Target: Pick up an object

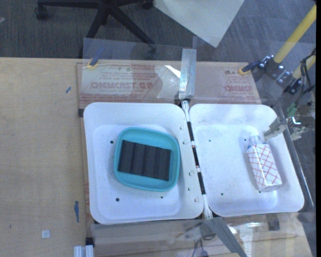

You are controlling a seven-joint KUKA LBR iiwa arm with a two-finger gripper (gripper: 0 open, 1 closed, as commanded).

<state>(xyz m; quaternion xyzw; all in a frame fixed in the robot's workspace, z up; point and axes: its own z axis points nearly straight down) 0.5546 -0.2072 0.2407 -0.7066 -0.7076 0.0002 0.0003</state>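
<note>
**Claw at the right bin's far rim, checked carton lying just below it**

You find the claw (287,123) at the right edge of the view, over the far right rim of the right bin (225,201). What you can make out is a pale metal finger slanting down towards the bin and some dark hardware and cabling behind it. You cannot tell from here whether it is apart or together, and nothing can be seen between its parts.

The thing to pick up lies close below it: a small white carton with a red lattice pattern (264,166), flat on the floor of the right bin near the right wall, its long side running roughly away from you and slightly slanted. Its upper end has a clear, cap-like tip that sits just beside the finger; whether they touch you cannot tell.

In the left bin (100,201) you have a teal dish (147,158), rounded at the corners, sitting near the middle and holding a dark ribbed block (145,160) that covers most of its inside. It is well apart from the carton, with the bins' meeting rims and a strip of black-and-white markers between them.

Both bins rest on a light wooden bench (40,150). Behind them lies a clear sheet with red lettering (125,85) and an upright metal bracket (187,75). Beyond the bench you see grey carpet, the base of an office chair (108,15), a pale sheet (200,17) on the floor, and a yellow bar (296,35) at upper right.
</note>
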